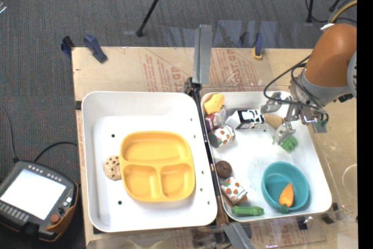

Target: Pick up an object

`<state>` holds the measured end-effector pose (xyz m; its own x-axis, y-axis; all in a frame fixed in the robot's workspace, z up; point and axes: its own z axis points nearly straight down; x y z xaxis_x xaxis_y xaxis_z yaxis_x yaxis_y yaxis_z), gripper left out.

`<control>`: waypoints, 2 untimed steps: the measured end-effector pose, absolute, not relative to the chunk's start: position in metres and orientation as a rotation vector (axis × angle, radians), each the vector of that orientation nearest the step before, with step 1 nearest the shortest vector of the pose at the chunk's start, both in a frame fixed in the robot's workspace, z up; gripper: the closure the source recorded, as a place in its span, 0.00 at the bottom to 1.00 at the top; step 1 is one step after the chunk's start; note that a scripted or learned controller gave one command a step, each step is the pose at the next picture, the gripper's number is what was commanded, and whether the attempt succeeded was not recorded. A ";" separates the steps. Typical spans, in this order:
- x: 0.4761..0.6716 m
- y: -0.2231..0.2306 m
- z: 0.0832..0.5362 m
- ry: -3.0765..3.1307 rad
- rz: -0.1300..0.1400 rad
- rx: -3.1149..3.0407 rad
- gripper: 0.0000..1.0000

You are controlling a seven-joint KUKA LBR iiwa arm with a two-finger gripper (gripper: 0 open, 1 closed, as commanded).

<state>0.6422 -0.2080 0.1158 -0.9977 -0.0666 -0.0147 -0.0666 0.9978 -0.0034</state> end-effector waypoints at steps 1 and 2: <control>0.651 -0.213 0.108 2.996 -0.029 -0.804 0.00; 0.653 -0.195 0.106 2.918 -0.031 -1.078 0.00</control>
